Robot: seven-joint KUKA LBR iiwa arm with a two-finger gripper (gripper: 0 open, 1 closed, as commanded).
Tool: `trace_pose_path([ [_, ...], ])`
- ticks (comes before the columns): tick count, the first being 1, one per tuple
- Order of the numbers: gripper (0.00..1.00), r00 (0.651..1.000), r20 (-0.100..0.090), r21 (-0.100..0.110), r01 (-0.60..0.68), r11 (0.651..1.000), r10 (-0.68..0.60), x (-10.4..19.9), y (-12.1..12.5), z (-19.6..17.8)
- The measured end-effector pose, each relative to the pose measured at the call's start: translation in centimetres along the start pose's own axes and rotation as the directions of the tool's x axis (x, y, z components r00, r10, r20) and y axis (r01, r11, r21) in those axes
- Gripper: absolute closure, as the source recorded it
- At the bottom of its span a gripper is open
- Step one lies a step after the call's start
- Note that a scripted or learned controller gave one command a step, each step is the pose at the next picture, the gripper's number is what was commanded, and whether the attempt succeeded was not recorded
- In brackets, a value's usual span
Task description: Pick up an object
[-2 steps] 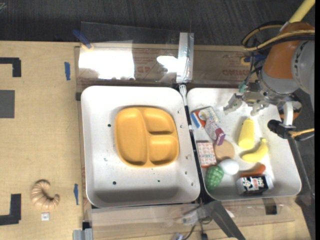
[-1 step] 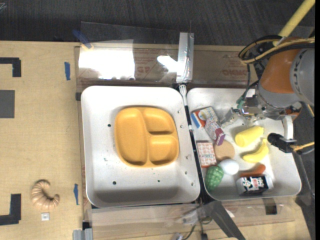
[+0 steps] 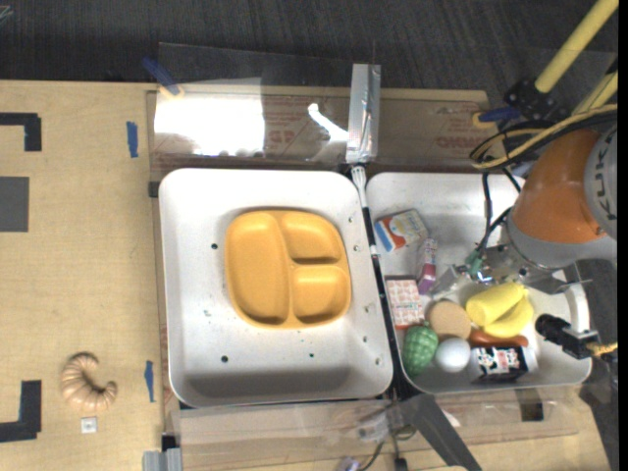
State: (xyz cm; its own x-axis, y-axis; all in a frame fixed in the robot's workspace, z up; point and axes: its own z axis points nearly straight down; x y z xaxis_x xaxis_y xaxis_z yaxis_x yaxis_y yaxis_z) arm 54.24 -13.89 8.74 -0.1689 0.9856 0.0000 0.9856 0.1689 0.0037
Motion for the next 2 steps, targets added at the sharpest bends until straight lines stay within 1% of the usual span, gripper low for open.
trace_pose_path([
  [1, 1.0, 1.0, 0.002, -0.003, -0.001, 1.0, 0.001, -0.06, 0.11, -0.97],
  [2, 0.0, 1.0, 0.001, -0.002, -0.001, 1.0, 0.001, -0.04, 0.07, -0.9],
])
